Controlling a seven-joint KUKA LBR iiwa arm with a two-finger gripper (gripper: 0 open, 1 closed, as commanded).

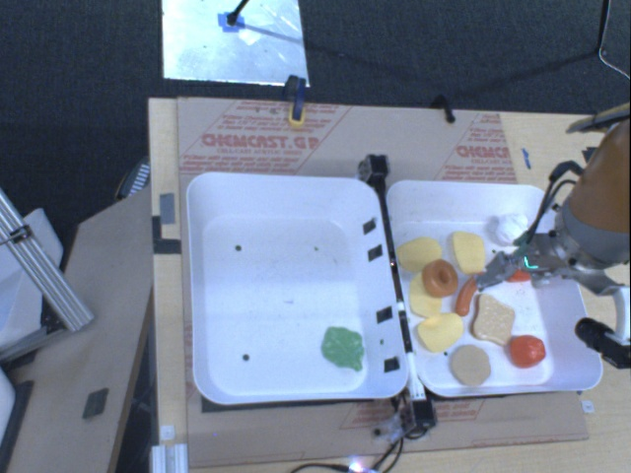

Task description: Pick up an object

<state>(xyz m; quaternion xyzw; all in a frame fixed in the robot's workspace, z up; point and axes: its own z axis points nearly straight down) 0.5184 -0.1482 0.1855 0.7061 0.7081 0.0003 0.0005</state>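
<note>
The right bin (572, 363) holds several toy foods. Among them are a brown donut (440, 278), a slim orange-red sausage (464, 298), a slice of toast (493, 317), a red tomato (527, 351), a round tan cookie (470, 365), yellow pieces (419, 253) and a white lump (508, 228). My gripper (496, 270) reaches in from the right and hangs low over the middle of this bin, just above the sausage's upper end and right of the donut. Nothing is visibly lifted by it. A green leafy piece (342, 347) lies in the left bin (212, 264).
The arm's grey body and orange band (601, 200) cover the right bin's far right side. A black clamp (374, 168) sits where the bins meet at the back. Cardboard (325, 131) lies under both bins.
</note>
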